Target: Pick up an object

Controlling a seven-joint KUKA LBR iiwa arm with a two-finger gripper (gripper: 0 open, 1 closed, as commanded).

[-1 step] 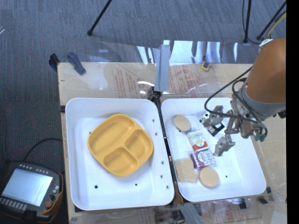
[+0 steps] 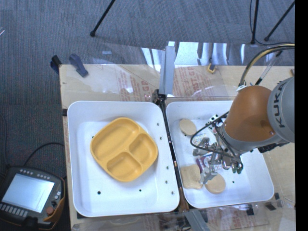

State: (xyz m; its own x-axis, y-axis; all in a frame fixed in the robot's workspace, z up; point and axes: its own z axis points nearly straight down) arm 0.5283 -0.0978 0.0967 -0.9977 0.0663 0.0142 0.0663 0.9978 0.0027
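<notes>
A single fixed camera looks down at a slant from above the bench [image 2: 96, 83], far enough back to take in both white bins. The arm [image 2: 255, 117] enters from the right edge.

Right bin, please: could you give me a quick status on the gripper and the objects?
Gripper down in right bin, among tan food pieces. Square piece and round piece beside it. Yellow divided plate in left bin, well apart.
</notes>
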